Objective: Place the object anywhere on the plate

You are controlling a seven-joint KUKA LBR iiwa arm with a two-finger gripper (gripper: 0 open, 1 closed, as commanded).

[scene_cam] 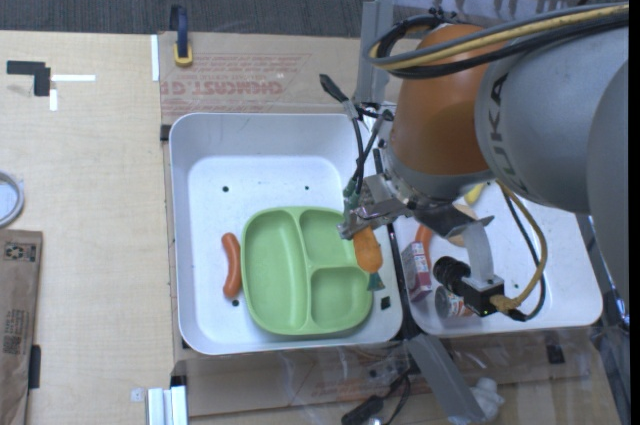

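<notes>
A green divided plate (290,271) lies in the left white bin (200,213). My gripper (356,219) hangs over the plate's right rim, shut on the upper end of an orange carrot (368,251). The carrot points downward, and its dark green tip sits near the plate's right edge. An orange sausage (231,265) lies on the bin floor just left of the plate.
The right bin (560,308) holds a red-and-white tube (416,269), a can (452,301) and other small items, partly hidden by the arm. The wall between the two bins runs just right of the gripper. Cables hang from the wrist.
</notes>
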